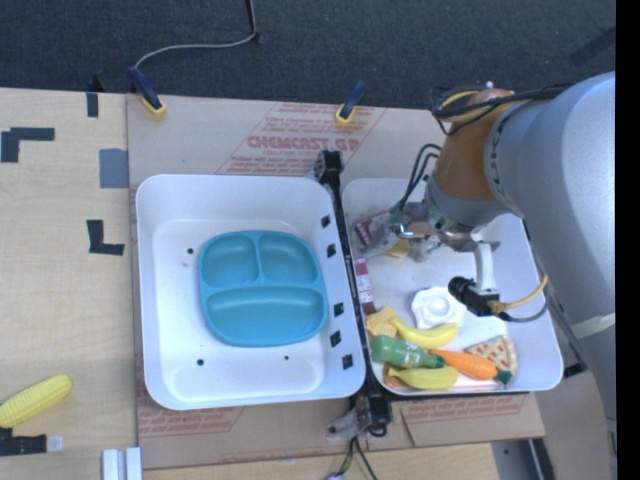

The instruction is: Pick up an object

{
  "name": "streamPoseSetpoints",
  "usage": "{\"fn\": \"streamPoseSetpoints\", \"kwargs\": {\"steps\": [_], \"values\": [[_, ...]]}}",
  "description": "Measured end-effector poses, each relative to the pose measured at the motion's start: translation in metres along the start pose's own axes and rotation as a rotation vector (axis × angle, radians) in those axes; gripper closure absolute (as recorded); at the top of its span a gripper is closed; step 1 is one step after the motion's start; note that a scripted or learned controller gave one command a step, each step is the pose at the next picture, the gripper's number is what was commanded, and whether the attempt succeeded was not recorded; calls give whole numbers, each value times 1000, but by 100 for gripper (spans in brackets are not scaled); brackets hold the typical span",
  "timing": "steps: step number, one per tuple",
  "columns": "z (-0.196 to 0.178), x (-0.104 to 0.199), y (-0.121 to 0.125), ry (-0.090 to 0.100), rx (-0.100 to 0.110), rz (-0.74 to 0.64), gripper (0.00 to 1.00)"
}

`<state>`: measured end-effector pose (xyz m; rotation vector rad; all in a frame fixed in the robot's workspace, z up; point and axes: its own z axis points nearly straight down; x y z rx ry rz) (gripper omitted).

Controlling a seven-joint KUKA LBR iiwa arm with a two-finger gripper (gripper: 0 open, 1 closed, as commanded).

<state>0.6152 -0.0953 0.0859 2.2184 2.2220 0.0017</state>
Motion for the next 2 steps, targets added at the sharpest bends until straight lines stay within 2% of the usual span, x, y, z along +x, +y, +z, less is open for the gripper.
{"fn": "streamPoseSetpoints", "kwargs": {"steps": [1,2], "values": [[1,-1,49,-1,0,0,0],[-9,-2,48,-2,2,-1,100]]}}
